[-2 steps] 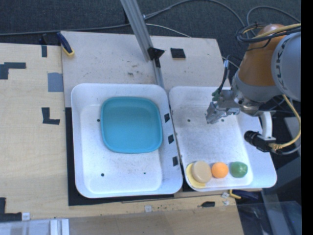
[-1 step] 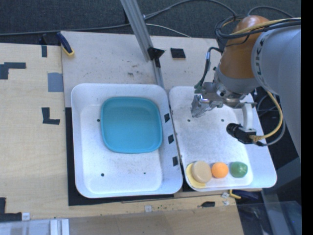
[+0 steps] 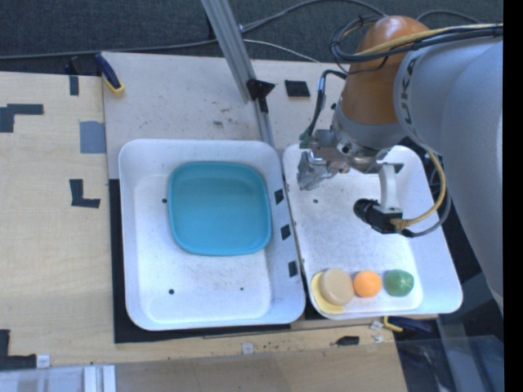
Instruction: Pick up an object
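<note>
Two white bins sit side by side on the bench: a blue plate fills the left bin. Over the right bin's far end hovers the gripper, nothing visible in its grasp, while a tan puck, orange ball and green ball line the near edge.

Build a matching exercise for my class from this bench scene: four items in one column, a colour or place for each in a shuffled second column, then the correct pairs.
Items:
1. plate
2. orange ball
3. green ball
4. gripper

Descriptions:
A. rightmost in the row at the right bin's near edge
B. blue, in the left bin
C. over the right bin's far left corner
D. between the beige round piece and the green ball

Pairs: 1-B, 2-D, 3-A, 4-C
</note>
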Controlling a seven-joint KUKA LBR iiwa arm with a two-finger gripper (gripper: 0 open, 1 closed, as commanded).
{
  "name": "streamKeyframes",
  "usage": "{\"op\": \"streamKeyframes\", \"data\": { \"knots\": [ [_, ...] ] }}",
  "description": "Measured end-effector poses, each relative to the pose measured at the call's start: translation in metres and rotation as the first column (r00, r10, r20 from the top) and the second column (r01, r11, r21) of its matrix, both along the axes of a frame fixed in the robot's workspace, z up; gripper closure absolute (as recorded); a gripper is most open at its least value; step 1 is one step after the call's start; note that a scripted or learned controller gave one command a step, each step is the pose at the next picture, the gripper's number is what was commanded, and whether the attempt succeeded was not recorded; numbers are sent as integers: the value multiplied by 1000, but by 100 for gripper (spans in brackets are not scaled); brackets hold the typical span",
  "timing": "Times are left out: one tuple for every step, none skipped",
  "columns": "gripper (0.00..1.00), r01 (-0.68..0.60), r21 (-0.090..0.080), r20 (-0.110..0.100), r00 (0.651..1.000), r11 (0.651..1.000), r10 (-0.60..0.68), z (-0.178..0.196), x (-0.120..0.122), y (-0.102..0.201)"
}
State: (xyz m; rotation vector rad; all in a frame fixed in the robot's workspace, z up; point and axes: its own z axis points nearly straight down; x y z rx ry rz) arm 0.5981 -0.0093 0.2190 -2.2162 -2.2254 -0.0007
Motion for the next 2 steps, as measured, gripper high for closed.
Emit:
{"op": "streamKeyframes", "data": {
  "knots": [
    [100, 0, 0, 0, 1000, 1000, 0, 10, 14, 44],
    [100, 0, -1, -1, 1000, 1000, 0, -1, 28, 96]
  ]
}}
